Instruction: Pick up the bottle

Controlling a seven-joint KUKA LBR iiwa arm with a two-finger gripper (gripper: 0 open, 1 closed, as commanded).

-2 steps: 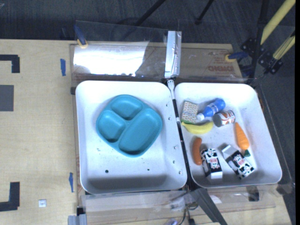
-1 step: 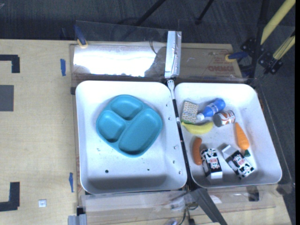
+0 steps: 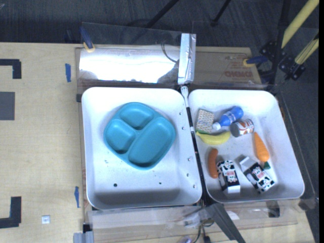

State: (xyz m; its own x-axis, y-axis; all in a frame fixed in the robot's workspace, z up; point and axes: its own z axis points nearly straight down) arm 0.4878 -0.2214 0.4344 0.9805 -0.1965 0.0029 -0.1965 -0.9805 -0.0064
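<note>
Bench [image 3: 35, 135]: light wood, wide and bare on the left, with a few black marks near its left edge.
Dark floor [image 3: 76, 4]: runs along the top, behind the bench.
Left bin [image 3: 93, 103]: white and shallow, with rounded corners. Its right rim sits right next to the other bin's rim.
Right bin [image 3: 291, 156]: white and shallow too. The top right corner and the right side have bare room.
Blue plate [image 3: 140, 134]: big, with three parts. It lies in the middle of the left bin, with white room all round it and most room at the bottom.
Banana [image 3: 212, 138]: yellow, lying flat just below the bottle.
Carrot [image 3: 260, 147]: orange, lying near the right side of the bin.
Two cow-spot boxes [image 3: 229, 174]: black and white, side by side near the bottom rim of the right bin.
Bottle [image 3: 229, 117]: blue with a white cap, lying on its side in the top half of the right bin. The cap points down-left to the banana. A small can [image 3: 242, 128] touches its lower right side. Bare room lies above it, up to the top rim.
Gripper: I cannot tell if it is open or closed, or if it has hold of anything.
</note>
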